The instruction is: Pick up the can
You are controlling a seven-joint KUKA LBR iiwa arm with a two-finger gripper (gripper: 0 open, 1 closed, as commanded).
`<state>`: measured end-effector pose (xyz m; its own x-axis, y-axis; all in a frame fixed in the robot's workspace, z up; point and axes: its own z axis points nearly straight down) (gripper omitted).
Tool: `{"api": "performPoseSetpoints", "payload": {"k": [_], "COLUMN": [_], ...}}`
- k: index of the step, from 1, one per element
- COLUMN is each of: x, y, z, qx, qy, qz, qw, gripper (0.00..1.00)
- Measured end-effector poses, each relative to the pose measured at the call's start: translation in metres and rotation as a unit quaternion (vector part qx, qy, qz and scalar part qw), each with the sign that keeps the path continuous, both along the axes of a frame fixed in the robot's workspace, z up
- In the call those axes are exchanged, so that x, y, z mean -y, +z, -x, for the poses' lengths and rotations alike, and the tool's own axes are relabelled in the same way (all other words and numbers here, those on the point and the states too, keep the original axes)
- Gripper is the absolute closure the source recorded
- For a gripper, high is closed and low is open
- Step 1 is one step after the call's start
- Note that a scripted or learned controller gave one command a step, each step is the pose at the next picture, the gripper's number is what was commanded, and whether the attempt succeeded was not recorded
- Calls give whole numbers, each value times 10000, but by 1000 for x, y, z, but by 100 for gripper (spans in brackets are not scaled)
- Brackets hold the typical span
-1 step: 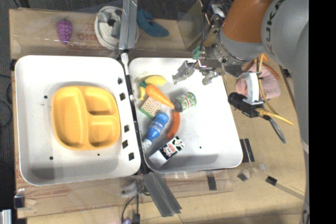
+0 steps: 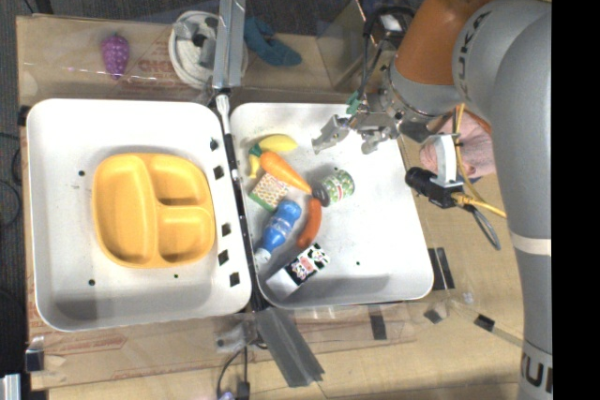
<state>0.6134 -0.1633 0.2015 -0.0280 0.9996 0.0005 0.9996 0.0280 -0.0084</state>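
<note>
step: approach, you have no grasp yet | can (image 2: 338, 185): small, green-and-white label, lying on its side mid right bin (image 2: 394, 201), beside the carrot (image 2: 284, 171) | gripper (image 2: 352, 136): fingers spread, nothing between them, near the bin's back edge | next: you likely bring it forward, then down over the can
</note>
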Motion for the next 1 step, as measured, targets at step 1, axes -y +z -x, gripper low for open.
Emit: {"api": "performPoseSetpoints", "payload": {"k": [1], "x": [47], "y": [-110], "z": [13], "qx": [24], "qy": [291], "qz": [0], "qw": [9996], "gripper": [0]}}
